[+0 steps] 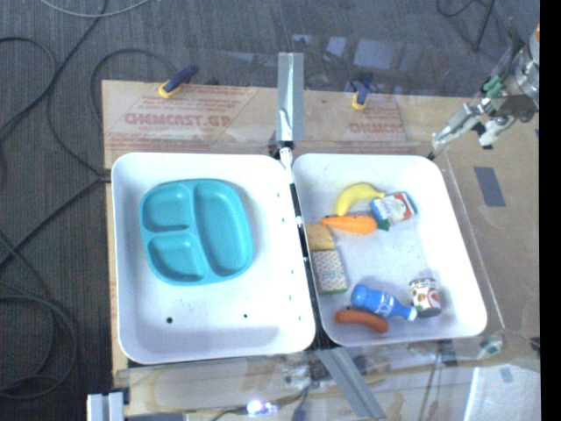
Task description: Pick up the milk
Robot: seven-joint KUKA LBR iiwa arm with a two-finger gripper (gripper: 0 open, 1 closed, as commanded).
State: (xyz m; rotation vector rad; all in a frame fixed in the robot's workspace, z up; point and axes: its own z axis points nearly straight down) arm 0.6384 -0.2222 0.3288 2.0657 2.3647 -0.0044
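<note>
Bench: two white bins | small blue-red-white milk carton point(393, 209) centre-right | my gripper point(473, 123) upper right, up-right of it, grip state unclear.

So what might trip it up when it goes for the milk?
The milk carton lies tipped over in the right bin, pressed close to the banana and the carrot. The gripper, now off past the bin's far right corner, could easily nudge or grab one of those instead. The carton also lies at an angle, so the fingers may slide off it unless they line up with its sides.
</note>
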